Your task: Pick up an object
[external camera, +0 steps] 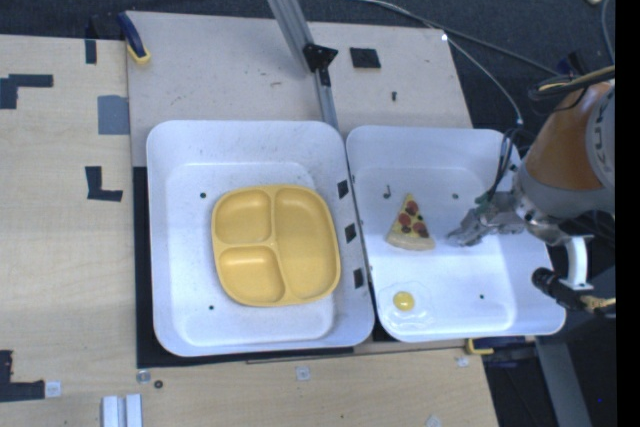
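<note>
Nothing lifted yet, as far as can be judged: both loose items in the right bin [520,315] lie flat on its floor. The hand [466,233] sits low inside that bin, toward its right half, reaching in from the arm [565,155] on the right edge. Its tips look dark and blurred against the white floor; cannot tell whether it is released or clenched, and nothing is visible in it. Nearest candidate is the toy pizza slice [410,223], lying flat near the bin's centre, just to the left of the hand, apart from it with a strip of bare floor between. A toy fried egg [404,302] lies nearer the front wall, below-left of the hand and farther off. The left bin [180,315] holds a yellow divided plate [275,245], well apart from the hand. Judgement: approach stage only; closing on an item, gripping and raising all remain to be done.
</note>
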